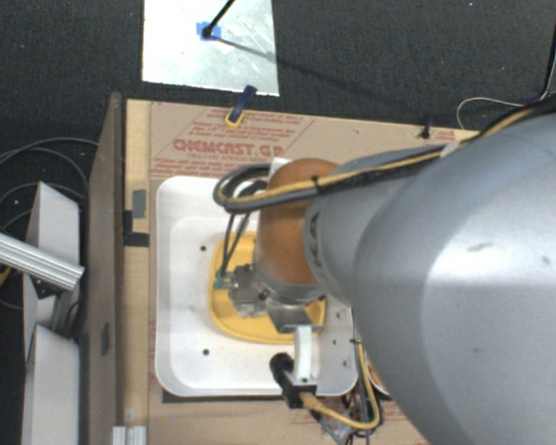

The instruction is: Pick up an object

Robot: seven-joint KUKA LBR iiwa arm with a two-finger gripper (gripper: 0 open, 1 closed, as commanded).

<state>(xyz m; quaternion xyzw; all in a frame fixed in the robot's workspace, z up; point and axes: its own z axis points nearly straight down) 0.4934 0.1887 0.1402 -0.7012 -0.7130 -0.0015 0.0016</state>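
1. One flat, rounded yellow object [254, 329] is lying in the shallow white plastic bin [186, 287], toward the bin's right edge and about midway between its far and near edges. It is the only pickable thing showing, so the whole try is resting on it.
2. The two-finger gripper [253, 292] is hanging directly over the object's left part, under the orange band [285, 228] of the grey arm [461, 273]. The wrist is hiding its tips, so I cannot tell whether the jaws are spread, pressed together or pinching anything, nor whether they are touching the yellow surface.
3. The object is looking low and wide, so the gripper is probably risking a slide over the top or a thin bite on one rim. A rim pinch may let it tilt and drop on lifting.
4. Pressing down too hard is risking a jam against the bin floor, or the bin shifting on the brown cardboard sheet [227, 135].
5. The looped black cables [235, 185] are hanging beside the wrist, near the bin's far edge, and could be snagging the wall if the arm swings left.
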